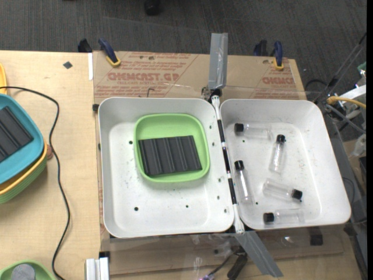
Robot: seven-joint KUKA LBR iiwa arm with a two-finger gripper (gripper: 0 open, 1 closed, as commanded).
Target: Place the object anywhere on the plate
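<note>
You are at the very start: nothing has been picked yet, the green plate [201,134] in the left bin [116,209] carries just its dark ribbed mat [169,155], and I cannot tell you anything about the gripper's opening or load from this view. The objects to choose from are clear plastic vials with black caps, lying scattered on the floor of the right bin [326,209]; one vial [277,153] rests near the middle, well apart from its neighbours. They look slim, smooth, see-through and likely to roll, so your next move calls for descending squarely across a vial's width before carrying it over the divider.
</note>
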